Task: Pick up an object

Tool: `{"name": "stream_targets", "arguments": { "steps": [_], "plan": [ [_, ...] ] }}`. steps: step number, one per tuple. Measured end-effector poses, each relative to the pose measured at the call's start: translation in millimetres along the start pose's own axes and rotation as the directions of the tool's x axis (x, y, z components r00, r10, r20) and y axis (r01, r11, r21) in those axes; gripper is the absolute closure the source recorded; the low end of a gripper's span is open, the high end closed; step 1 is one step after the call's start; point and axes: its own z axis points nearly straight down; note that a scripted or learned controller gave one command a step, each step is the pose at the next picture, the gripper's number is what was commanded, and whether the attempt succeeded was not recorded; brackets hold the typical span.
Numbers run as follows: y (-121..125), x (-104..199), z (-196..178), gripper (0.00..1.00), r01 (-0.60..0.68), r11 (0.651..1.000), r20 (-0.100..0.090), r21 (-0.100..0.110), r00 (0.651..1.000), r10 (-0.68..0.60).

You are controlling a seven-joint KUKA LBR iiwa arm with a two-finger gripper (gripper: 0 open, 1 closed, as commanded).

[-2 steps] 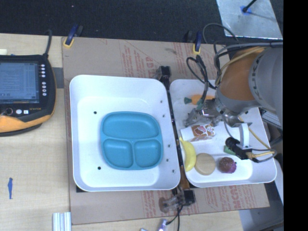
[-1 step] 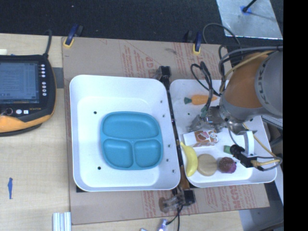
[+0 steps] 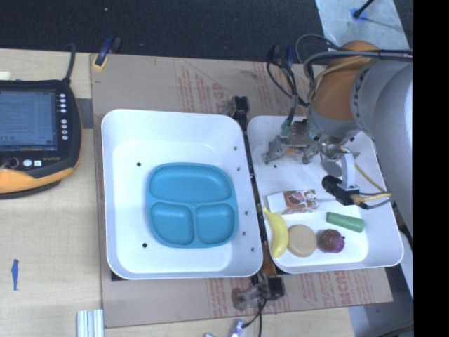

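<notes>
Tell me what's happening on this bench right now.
A grey robot arm reaches in from the right, with its gripper low over the far end of the right bin. It holds nothing visible. The banana, tan round piece, dark purple item, green block and small printed packet lie along the near side. The left bin holds a blue divided plate.

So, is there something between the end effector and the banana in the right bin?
Nothing visible blocks it. The end effector is at the bin's far end; the banana lies at the near left corner, and a small printed packet lies just right of that line.
</notes>
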Motion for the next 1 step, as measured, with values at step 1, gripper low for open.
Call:
{"name": "stream_targets", "arguments": {
  "steps": [1],
  "plan": [
    [19.5,-9.8,0.3,0.00,0.002,1.000,0.001,0.000,1.000,-0.002]
  ]
}}
